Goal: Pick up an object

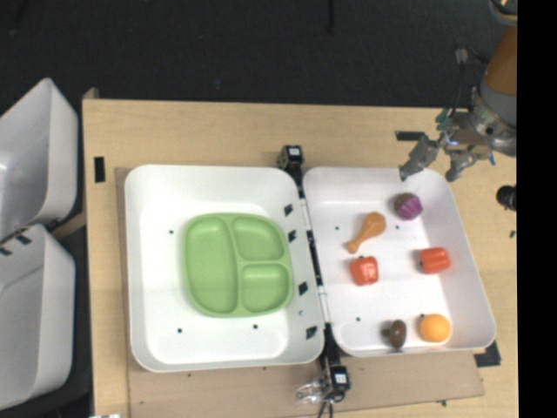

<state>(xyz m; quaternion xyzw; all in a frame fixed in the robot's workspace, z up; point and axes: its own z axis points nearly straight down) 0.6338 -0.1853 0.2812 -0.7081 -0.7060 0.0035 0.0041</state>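
Five small toys lie in the right bin (470,259); the purple ball (407,205) sits nearest the gripper (432,165), whose fingers stand apart, holding nothing, above the bin's far rim. Descend vertically, centred over the ball. Beside the bin, a green plate (235,263) occupies the left bin (148,259) on the wooden bench (218,133).

Six small toy foods (364,271) lie scattered in the right bin (335,225).

This is a robotics lab: a plywood worktop (218,133) carries two white bins (148,259) under a fixed camera, with black curtain behind.
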